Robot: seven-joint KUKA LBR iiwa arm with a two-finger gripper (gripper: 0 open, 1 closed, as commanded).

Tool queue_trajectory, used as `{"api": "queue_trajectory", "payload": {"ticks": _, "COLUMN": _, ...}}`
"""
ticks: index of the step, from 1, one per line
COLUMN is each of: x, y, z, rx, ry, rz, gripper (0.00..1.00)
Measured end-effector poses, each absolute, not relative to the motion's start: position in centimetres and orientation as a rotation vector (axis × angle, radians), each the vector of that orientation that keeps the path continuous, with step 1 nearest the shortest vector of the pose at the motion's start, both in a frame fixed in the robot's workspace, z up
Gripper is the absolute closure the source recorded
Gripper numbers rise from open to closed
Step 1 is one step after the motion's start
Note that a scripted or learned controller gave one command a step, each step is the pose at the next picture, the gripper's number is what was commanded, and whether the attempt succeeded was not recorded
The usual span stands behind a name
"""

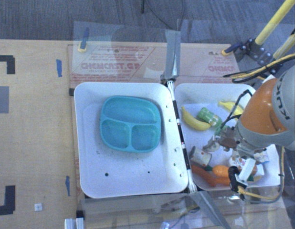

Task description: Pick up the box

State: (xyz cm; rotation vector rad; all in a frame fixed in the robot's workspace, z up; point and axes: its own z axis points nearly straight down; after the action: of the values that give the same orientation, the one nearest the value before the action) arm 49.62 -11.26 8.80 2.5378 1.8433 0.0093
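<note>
Jaws down over the front part of the right bin (201, 92), above its clutter. Cannot tell how far open, nor whether anything is in them: dark and white parts blur together there against the things beneath.

Close under and just beside them, toward that bin's front right corner, a white printed thing with a blue edge, taken for the box (258, 168), partly hidden; touching or apart, not clear. Along the bin's front wall, left of the jaws, an orange carrot (212, 174), lying flat. Just behind it, near the bin's left wall, a small white tub (201, 155) with dark and red marks.

Further back in the bin, a banana (194, 121) curving along the left side, with a green thing (209, 115) touching or just beside it toward the middle. Behind those, a second yellow piece (230, 106), partly covered by a black cable.

Rising from the jaws over the bin's right half, the arm (265, 112), orange band uppermost, reaching out past the right wall.

Left of the right bin, wall to wall with it, the left bin (86, 142), with a teal tray (131, 124) of three compartments, flat, near its middle. Under both, the counter (33, 128) with blue tape marks.
</note>
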Motion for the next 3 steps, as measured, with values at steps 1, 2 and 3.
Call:
{"api": "queue_trajectory", "payload": {"ticks": 1, "x": 55.7, "y": -14.2, "z": 8.8, "rx": 2.650, "ry": 1.675, "rz": 0.006, "gripper": 0.00}}
{"api": "queue_trajectory", "payload": {"ticks": 2, "x": 51.1, "y": -10.2, "z": 8.8, "rx": 2.754, "ry": 1.503, "rz": 0.008, "gripper": 0.00}}
{"api": "queue_trajectory", "payload": {"ticks": 3, "x": 57.7, "y": -15.4, "z": 8.7, "rx": 2.860, "ry": 1.288, "rz": 0.004, "gripper": 0.00}}
